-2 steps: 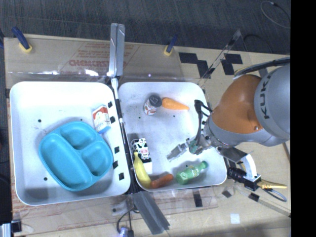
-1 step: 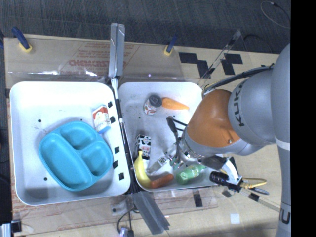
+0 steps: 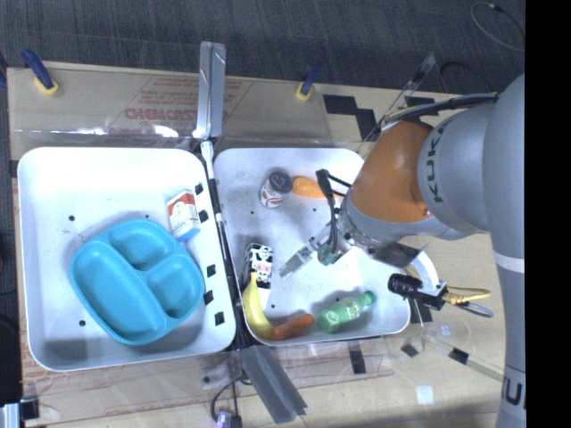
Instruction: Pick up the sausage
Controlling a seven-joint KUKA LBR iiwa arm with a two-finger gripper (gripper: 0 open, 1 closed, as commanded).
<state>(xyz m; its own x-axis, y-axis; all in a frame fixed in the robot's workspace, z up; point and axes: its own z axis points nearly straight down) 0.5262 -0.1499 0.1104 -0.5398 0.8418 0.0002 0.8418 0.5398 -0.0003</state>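
The sausage (image 3: 293,326), reddish-brown, lies along the front wall of the right bin (image 3: 352,163), between a banana (image 3: 252,308) and a green bottle (image 3: 344,311). My gripper (image 3: 310,258) hangs over the middle of the right bin, above and slightly right of the sausage, well apart from it. Its fingers stand open with nothing between them. The grey arm with its orange band (image 3: 393,185) covers the bin's right side.
A cow-patterned carton (image 3: 260,262) stands just left of the gripper. A small can (image 3: 276,188) and an orange carrot (image 3: 310,187) lie at the back of the right bin. The left bin (image 3: 53,194) holds a blue divided plate (image 3: 136,278) and a red-and-white carton (image 3: 183,214).
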